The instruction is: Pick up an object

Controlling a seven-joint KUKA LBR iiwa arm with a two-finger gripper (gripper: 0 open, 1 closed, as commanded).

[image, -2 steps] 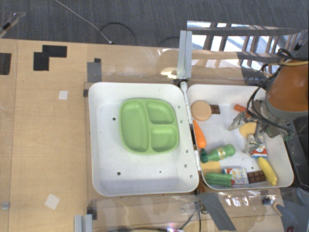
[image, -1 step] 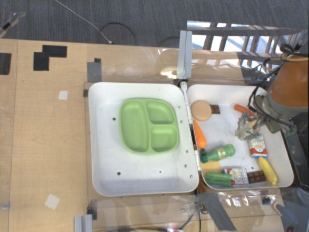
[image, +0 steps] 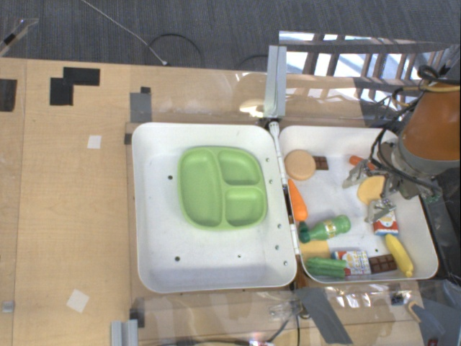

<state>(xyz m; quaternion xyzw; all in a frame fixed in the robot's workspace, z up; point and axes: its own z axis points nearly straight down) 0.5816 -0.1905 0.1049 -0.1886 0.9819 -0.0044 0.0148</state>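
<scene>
Pale green divided tray (image: 220,187) in a white bin (image: 155,265); orange carrot (image: 297,202), yellow banana (image: 400,255).

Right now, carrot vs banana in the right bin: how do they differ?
The carrot is orange and tapered; the banana is yellow and blunt-ended. The carrot lies against the right bin's left wall, near the divider; the banana lies by the right wall, toward the near corner. The carrot is farther from the hand than the banana, which sits just below it beside a small carton. Both are elongated, lie flat, and run roughly parallel.
</scene>
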